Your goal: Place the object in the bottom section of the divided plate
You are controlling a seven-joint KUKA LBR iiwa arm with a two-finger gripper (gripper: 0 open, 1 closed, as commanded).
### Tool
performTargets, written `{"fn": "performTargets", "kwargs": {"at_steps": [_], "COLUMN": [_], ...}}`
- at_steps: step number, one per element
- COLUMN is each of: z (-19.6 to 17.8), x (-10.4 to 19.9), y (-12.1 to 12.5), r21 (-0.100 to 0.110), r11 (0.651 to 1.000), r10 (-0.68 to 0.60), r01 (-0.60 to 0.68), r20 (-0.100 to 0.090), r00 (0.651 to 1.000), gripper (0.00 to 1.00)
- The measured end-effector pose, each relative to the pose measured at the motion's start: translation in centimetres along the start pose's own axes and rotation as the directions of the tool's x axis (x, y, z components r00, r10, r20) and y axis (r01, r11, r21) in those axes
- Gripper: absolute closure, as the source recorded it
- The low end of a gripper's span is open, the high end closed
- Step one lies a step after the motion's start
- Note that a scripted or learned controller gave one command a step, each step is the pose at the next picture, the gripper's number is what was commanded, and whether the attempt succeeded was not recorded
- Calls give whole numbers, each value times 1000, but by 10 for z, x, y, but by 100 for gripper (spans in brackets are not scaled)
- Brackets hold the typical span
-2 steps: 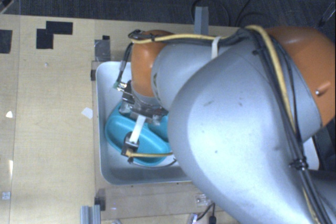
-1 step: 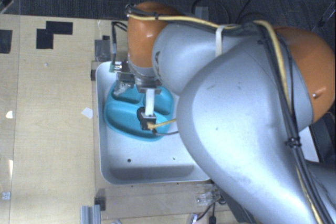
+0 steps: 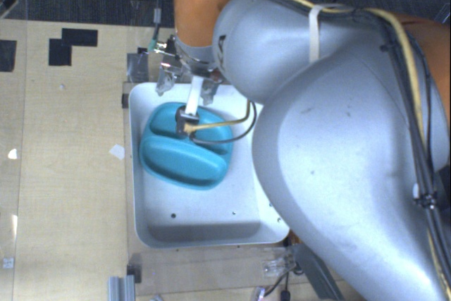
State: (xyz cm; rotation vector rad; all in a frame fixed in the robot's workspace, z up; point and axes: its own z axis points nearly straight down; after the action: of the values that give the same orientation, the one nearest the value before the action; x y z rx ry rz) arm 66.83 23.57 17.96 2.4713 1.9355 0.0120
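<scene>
A blue divided plate (image 3: 184, 151) lies in the upper left part of a white bin (image 3: 204, 218). Its large bottom section (image 3: 182, 164) faces the near side, and two smaller sections sit behind it. My gripper (image 3: 187, 87) hangs over the plate's far edge, pointing down. Its two grey fingers (image 3: 163, 83) stand apart, so it is open, and I see nothing held between them. The plate's sections look bare where they show.
The arm's bulky grey body (image 3: 338, 151) covers the right half of the view and the bin's right side. Black patches (image 3: 70, 46) mark the tan bench on the left. A small pale scrap (image 3: 116, 150) lies just left of the bin.
</scene>
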Motion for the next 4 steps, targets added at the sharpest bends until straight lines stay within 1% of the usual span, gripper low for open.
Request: {"fn": "performTargets", "kwargs": {"at_steps": [1, 2, 3, 4], "z": [12, 41, 23, 24], "x": [1, 1, 0, 0], "y": [0, 0, 1, 1], "r21": [2, 3, 2, 2], "r11": [999, 997, 974, 963], "r10": [53, 72, 226, 270], "r01": [-53, -72, -226, -270], "r20": [1, 2, 1, 1], "r00": [999, 997, 974, 963], "gripper": [0, 0, 0, 0]}}
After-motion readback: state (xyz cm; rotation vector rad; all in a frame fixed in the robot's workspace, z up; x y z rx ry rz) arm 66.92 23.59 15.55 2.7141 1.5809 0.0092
